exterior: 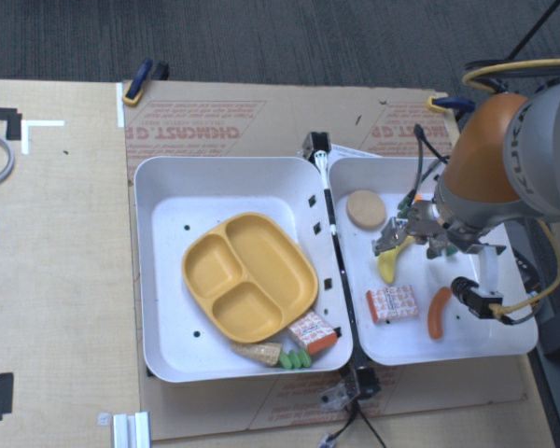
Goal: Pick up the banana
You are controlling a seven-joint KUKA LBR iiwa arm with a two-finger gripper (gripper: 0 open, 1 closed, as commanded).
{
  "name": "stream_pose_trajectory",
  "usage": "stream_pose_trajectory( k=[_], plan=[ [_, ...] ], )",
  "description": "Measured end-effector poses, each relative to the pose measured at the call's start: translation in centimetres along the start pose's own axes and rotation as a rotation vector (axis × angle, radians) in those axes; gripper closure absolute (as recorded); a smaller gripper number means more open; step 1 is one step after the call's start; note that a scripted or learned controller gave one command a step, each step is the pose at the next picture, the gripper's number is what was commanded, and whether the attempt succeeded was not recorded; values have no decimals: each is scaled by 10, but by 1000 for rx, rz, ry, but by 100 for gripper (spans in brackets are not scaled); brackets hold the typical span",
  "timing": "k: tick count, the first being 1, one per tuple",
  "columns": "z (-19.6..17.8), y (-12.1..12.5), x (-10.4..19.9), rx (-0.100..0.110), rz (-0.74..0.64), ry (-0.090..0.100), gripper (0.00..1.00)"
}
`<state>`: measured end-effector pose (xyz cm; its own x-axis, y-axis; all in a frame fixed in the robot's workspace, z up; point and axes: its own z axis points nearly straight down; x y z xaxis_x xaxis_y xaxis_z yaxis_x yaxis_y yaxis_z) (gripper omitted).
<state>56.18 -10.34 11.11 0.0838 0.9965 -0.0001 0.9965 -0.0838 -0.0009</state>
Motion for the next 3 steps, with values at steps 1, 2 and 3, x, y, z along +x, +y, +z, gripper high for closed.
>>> stream_pose_trajectory(
  k=[1, 2, 3],
  plan=[
    [-10, 1, -1, -1, 3, -1, 100],
    [-10, 1, -1, -1, 2, -1, 0],
    [17, 40, -9, -5, -436, -2, 0]
  ],
)
